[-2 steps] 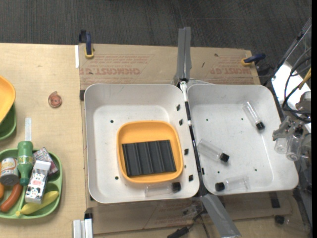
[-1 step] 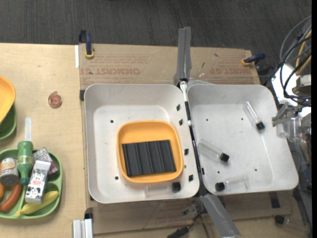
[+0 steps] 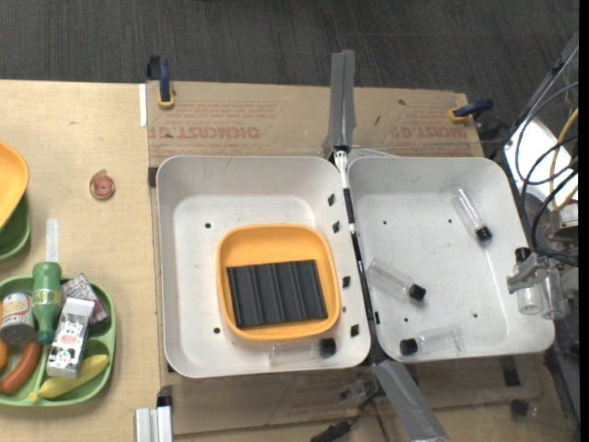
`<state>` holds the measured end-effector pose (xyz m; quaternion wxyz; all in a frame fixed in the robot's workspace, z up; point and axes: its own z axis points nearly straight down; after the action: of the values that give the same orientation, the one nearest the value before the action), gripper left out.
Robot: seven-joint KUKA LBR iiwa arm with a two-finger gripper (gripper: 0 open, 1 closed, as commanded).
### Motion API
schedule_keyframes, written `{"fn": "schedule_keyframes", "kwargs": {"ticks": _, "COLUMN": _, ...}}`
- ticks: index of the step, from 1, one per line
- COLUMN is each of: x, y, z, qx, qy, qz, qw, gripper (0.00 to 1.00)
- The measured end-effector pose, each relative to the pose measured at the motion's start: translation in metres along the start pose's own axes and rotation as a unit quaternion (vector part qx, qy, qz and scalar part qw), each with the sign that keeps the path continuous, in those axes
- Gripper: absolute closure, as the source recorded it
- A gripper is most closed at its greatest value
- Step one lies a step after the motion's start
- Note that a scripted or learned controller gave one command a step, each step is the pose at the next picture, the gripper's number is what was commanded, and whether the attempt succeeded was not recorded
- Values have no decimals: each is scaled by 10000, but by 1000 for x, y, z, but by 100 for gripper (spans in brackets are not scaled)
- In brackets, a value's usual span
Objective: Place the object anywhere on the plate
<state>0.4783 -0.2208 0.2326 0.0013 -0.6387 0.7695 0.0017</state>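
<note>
Vials: three clear tubes with black caps are lying in the right bin (image 3: 433, 334); one (image 3: 468, 214) near the back right, one (image 3: 396, 282) near the left wall, one (image 3: 433, 343) against the front wall; a fourth (image 3: 299, 352) seems to be resting on the front lip of the left bin (image 3: 184, 339), beside the plate
Handling: judging by the look, each is light, stiff, smooth and likely slippery, and will be rolling if nudged; glass or plastic is not readable, so treating it as breakable is wise
Grip spot: across the body at mid-length, fingers squeezing the round sides, away from the cap; the front vial is sitting too close to the wall for an easy approach
Plate (image 3: 276, 239): orange, rounded, sitting in the middle of the left bin, already carrying a dark ribbed block (image 3: 278, 293); bare rim is remaining at the back and sides
Gripper (image 3: 534, 284): hanging at the right bin's right edge, well apart from every vial; I cannot tell how wide it is standing or whether it is gripping anything
Hard to read: the clear bodies are fading into the white floor, the wrist is merging with cables, the arm is cut by the frame
Bench: a green tray (image 3: 92, 376) of toy food is sitting far left
</note>
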Motion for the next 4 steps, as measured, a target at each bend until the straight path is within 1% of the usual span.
{"fn": "schedule_keyframes", "kwargs": {"ticks": 1, "x": -19, "y": -72, "z": -48, "qx": 15, "qy": -4, "qz": -1416, "qw": 9899, "gripper": 100}}
{"fn": "schedule_keyframes", "kwargs": {"ticks": 2, "x": -34, "y": 7, "z": 142, "qx": -2, "qy": 2, "qz": -1616, "qw": 9868, "gripper": 100}}
{"fn": "schedule_keyframes", "kwargs": {"ticks": 3, "x": -23, "y": -30, "z": 41, "qx": 2, "qy": -7, "qz": -2431, "qw": 9700, "gripper": 100}}
{"fn": "schedule_keyframes", "kwargs": {"ticks": 4, "x": -29, "y": -90, "z": -14, "qx": 10, "qy": -6, "qz": -2291, "qw": 9734, "gripper": 100}}
